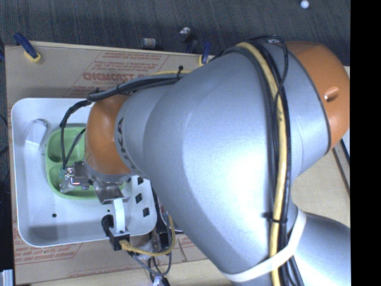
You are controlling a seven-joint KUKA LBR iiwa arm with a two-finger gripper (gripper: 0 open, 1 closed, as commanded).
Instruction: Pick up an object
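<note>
1. The arm (238,159) reaches in from the view's right and stands over most of the surface (119,64), its orange wrist band just behind the end effector
2. The white bin (27,219) lies round the end effector, with bare floor spreading beyond it on the side away from the arm and below it in the view
3. The green dish (55,154) looks the likeliest thing to pick. It sits right beneath the end effector, its rim curving out past it away from the arm and towards the top of the view. The rest runs back under the wrist, so its long axis cannot be told
4. The end effector (75,177) shows as a small metal part low over the lower half of the dish, touching it or just short of it. I cannot tell whether it is apart, together or clamped on the dish. As I judge it, the coming move turns on the dish lying straight under rather than beside, so a short drop onto the rim would serve better than sideways travel
5. A pale, cup-like thing (37,130) lies near, up-view and away from the end effector, just beside the dish's outer rim
6. A small dark speck (55,215) rests on the bin floor below the end effector in the view, apart from the dish
</note>
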